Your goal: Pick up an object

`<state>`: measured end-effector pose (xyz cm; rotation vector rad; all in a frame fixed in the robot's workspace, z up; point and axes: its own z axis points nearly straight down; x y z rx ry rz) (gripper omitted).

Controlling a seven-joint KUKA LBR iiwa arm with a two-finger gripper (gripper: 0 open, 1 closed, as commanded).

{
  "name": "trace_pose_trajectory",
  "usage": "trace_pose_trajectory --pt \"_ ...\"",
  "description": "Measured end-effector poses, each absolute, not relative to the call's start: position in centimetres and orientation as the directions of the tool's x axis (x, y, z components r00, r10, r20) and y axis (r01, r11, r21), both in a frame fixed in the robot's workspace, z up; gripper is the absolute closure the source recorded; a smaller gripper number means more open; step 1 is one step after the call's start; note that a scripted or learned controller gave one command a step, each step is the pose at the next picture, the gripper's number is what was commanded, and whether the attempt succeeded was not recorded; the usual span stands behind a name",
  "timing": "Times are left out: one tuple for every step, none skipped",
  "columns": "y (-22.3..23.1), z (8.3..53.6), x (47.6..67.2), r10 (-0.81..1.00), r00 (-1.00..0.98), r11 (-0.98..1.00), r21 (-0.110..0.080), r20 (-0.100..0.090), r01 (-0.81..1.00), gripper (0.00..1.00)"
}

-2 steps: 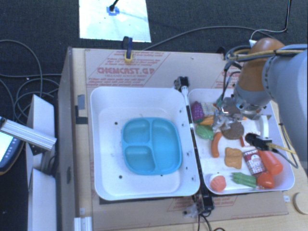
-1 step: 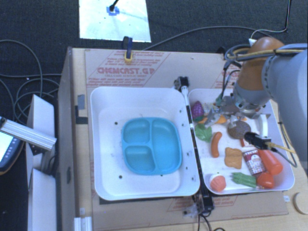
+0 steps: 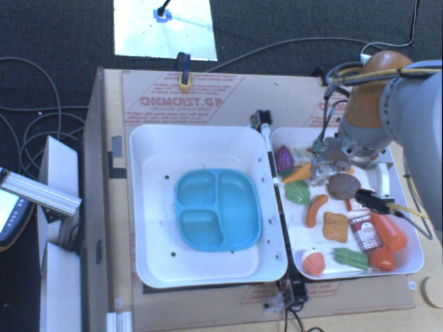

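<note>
a grey robot arm (image 3: 408, 109) reaches from the right into the right bin (image 3: 408, 261), its gripper (image 3: 324, 166) low among toy foods — whether it grips anything cannot be told. just beside it sit an orange carrot (image 3: 299, 172), a purple piece (image 3: 284, 159) and a brown disc (image 3: 343, 185); a green piece (image 3: 298, 193) lies just below. this looks like the reach-and-grasp step — next it needs to close on one piece and lift. the left bin (image 3: 149, 206) holds a blue tray (image 3: 217, 209).

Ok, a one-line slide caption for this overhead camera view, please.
KUKA arm's gripper lowered among toy foods in the right bin; the left bin holds a blue divided tray.
</note>
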<state>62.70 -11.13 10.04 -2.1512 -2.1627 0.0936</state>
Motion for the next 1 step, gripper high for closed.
trace_pose_trajectory --pt "-11.11 10.08 62.79 1.0 -0.006 0.008 -0.103 0.02 0.995 0.0"
